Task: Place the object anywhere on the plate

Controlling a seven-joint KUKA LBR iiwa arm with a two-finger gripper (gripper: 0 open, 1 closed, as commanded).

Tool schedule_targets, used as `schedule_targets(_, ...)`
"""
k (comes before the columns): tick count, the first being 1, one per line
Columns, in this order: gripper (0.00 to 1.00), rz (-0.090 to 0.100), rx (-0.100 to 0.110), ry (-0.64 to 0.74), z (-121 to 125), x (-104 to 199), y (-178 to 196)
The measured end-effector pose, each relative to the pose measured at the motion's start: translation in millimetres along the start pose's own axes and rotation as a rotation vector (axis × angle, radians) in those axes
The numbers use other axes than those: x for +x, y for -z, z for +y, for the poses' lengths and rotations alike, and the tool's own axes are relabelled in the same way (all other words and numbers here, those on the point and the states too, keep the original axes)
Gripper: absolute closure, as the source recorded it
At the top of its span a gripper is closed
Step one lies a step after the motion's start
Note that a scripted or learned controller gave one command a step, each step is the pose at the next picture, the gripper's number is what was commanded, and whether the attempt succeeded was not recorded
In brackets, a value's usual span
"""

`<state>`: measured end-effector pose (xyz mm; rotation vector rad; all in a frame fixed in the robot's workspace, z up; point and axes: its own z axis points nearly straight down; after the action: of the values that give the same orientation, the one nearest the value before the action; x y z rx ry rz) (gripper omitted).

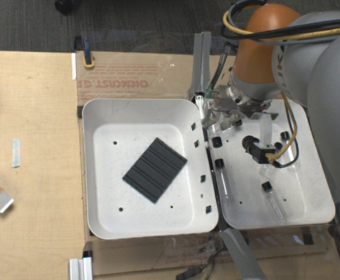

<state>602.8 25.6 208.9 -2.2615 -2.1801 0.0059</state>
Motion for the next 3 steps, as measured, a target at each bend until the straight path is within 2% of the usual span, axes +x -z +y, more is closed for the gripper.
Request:
schedule_targets(1, 1.00, 0.001, 0.001, 0.265, -19, -15, -8)
schedule_targets(2, 1.00, 0.000, -0.003, 0.448, -18, 8, 38)
schedule_targets(3, 1.00, 0.001, -0.002, 0.622, -24, -17, 25)
